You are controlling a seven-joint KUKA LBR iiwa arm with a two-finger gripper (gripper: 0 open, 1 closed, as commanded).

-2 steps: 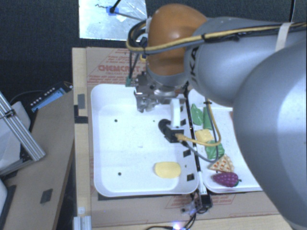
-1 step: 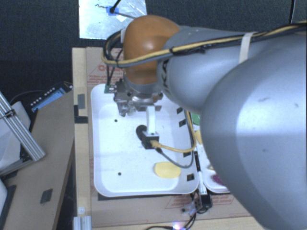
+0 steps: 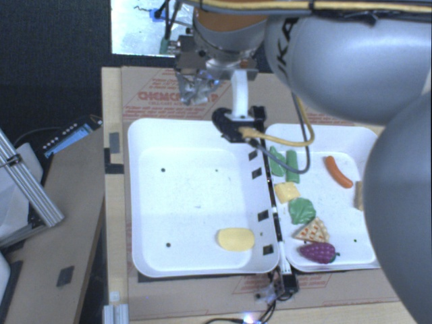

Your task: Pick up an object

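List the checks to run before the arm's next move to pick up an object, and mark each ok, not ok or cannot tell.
1. End effector position: it sits above the far edge of the left bin, over the cardboard and not over any object. Not ok for grasping yet.
2. Nothing visible in the end effector: ok.
3. Nearest easy target: the yellow oval piece lies alone near the left bin's front edge, with free space around it. Ok.
4. Right bin items: the green leaf, waffle wedge and purple grapes sit close together. Not ok for a clean grasp.
5. Orange sausage: lies apart from the others. Ok.
6. Finger opening: cannot tell.
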